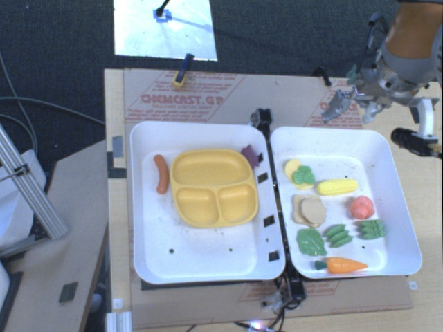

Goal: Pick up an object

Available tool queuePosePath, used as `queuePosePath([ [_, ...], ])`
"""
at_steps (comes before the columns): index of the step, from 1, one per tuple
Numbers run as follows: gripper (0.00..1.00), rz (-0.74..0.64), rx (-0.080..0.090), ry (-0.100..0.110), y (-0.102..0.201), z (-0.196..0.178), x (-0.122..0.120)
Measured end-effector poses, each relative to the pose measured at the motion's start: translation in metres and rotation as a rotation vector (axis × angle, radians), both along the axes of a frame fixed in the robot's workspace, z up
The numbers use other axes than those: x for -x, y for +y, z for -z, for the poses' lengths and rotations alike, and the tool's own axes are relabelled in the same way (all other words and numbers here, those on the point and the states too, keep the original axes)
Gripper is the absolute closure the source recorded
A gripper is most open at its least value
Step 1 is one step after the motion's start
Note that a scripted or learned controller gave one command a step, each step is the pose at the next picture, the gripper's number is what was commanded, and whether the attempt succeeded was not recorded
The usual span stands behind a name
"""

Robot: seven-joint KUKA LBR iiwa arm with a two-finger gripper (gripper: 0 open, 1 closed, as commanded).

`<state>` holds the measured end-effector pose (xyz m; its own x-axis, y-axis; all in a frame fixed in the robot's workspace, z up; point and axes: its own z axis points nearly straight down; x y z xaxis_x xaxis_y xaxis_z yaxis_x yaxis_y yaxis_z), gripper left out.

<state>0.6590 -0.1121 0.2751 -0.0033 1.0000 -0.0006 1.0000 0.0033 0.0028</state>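
In the left bin (142, 206) a yellow divided tray (211, 187) is lying with a sausage (161, 173) beside it. The right bin (394, 185) is holding toy foods: corn (337, 186), bread (309, 211), tomato (360, 207), carrot (342, 265). The hand (349, 106) is hovering beyond its far rim, seemingly empty; I cannot tell its opening.

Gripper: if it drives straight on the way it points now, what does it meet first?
Probably the cardboard sheet just beyond the right bin's back rim. The gripper hangs over that strip, pointing down and left. Depth is unclear from one slanted view, so the rim itself is possible.
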Motion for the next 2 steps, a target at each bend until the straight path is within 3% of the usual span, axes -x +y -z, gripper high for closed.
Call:
queuePosePath([
  [1, 0.0, 0.004, -0.001, 0.014, -0.03, 0.143, -0.006],
  [2, 0.0, 0.002, -0.004, 0.013, 0.005, 0.195, 0.066],
])
